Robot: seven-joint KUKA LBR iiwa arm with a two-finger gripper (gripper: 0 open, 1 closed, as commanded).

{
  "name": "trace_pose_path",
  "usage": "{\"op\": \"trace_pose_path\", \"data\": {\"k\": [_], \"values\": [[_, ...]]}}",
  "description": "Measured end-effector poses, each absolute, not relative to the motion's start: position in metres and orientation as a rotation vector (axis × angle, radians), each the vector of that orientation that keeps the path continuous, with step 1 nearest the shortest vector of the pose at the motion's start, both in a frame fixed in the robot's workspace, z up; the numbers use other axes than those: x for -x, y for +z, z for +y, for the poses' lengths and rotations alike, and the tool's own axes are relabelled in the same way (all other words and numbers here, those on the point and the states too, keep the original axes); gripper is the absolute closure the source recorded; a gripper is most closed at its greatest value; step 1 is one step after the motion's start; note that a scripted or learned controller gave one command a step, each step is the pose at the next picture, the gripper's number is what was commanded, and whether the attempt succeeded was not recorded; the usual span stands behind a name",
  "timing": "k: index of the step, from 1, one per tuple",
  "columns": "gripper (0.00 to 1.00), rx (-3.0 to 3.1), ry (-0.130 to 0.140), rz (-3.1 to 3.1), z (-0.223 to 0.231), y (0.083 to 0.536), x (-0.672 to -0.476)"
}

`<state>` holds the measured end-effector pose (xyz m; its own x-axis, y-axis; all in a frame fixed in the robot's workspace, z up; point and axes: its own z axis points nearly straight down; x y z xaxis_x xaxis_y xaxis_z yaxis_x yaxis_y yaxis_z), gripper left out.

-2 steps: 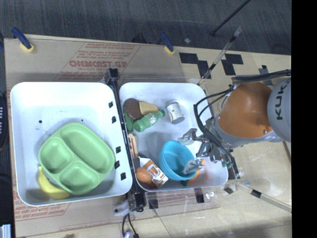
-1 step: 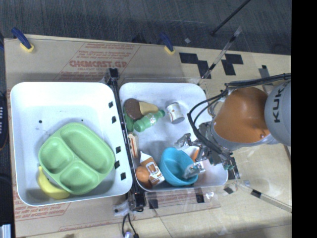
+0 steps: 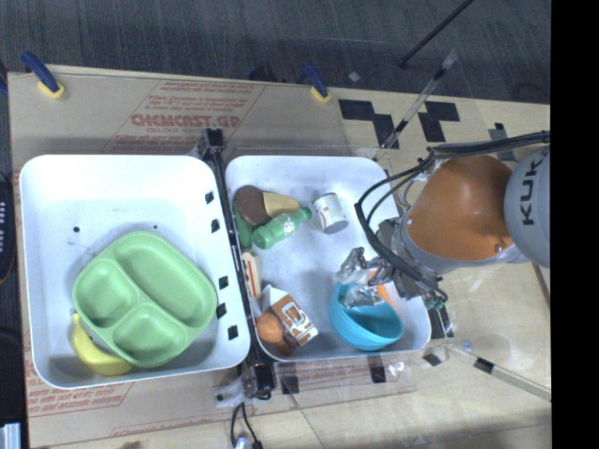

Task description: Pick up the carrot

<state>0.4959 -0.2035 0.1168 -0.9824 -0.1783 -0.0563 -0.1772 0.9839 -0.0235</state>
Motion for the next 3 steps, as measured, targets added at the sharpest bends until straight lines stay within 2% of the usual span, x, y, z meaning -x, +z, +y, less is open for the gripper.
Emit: {"op": "trace_pose_path", "data": {"k": [1, 2, 3], "values": [[0.0, 0.274, -0.021, 3.089, -0.204, 0.113, -0.491], [0.0, 0.253, -0.005, 3.132, -0.211, 0.139, -0.515], [0.0, -0.072, -0.003, 3.136, -0.211, 0.123, -0.493]]}}
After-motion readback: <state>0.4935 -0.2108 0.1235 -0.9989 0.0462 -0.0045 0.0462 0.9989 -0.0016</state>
